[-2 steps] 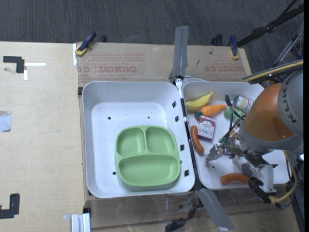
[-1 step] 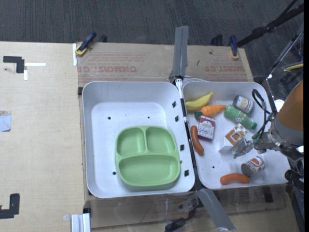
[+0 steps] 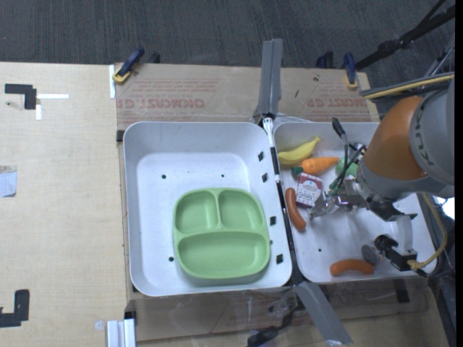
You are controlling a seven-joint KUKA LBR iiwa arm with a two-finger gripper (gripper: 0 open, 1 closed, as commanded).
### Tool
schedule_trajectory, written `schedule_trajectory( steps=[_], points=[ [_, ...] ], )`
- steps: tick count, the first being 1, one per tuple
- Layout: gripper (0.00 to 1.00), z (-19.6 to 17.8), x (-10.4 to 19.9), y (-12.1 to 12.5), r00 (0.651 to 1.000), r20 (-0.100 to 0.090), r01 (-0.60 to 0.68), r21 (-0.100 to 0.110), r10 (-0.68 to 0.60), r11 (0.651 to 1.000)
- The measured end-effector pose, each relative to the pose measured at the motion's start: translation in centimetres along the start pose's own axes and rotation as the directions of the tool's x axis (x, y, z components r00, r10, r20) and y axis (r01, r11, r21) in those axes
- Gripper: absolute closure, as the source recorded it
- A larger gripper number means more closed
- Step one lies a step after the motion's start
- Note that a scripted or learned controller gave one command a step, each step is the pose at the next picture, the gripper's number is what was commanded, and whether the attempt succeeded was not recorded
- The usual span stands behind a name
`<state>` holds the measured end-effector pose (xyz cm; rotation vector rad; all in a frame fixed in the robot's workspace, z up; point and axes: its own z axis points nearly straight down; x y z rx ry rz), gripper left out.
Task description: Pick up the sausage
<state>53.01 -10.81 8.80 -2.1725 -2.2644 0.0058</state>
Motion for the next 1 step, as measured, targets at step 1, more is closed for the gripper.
schedule_trajectory(
  steps=[1],
  points=[
    [0.00, 0.01, 0.83, 8.85, 0.999, 0.001, -0.040, 0.002, 0.040, 0.999]
  ],
)
